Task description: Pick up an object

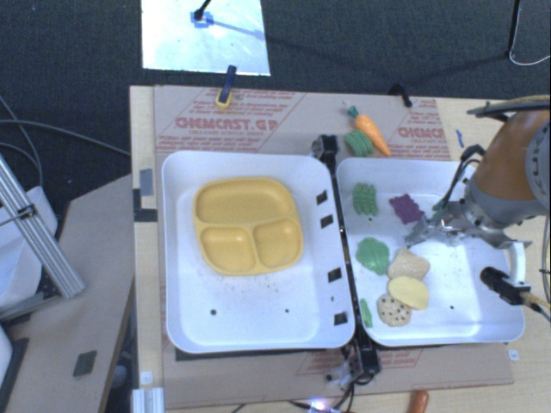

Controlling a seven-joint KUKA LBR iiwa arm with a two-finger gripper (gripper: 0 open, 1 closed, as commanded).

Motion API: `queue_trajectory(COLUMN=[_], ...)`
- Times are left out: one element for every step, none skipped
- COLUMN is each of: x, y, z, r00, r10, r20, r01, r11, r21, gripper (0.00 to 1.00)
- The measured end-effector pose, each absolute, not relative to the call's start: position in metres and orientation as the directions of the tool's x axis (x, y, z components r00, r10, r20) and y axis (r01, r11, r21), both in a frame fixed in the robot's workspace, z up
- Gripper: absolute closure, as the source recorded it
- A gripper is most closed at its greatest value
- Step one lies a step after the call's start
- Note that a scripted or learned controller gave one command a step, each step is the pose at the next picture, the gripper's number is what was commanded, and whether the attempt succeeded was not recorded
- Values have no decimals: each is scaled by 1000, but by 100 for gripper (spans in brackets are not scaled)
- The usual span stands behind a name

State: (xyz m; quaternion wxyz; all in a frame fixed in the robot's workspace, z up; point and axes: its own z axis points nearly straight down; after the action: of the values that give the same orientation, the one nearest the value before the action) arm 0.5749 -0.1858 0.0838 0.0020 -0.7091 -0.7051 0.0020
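The right-hand bin holds a scatter of toy foods: a purple piece toward the far side, a dark green ridged piece to its left, a lighter green leafy piece nearer the middle, and, at the near left, a pale bread-like piece touching a yellow piece, with a speckled cookie just beside them. A thin green sliver lies against the bin's left wall. The claw sits low inside this bin, between the purple piece and the bread-like piece, near both; whether its fingers are spread or pressed together cannot be told, and nothing is seen between them. The grey arm with its orange band reaches in from the right. The left-hand bin carries a yellow divided tray. On the surface beyond the bins lie a toy carrot and a green piece touching it, and farther left a small blue and yellow item.
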Motion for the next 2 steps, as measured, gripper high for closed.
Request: queue_trajectory(x=[627,671], y=[-207,-205], z=[105,85], r00=[-5,-5], r10=[1000,1000], r20=[-4,3], r01=[1000,1000], r11=[5,5], r21=[8,-1], gripper=[0,0])
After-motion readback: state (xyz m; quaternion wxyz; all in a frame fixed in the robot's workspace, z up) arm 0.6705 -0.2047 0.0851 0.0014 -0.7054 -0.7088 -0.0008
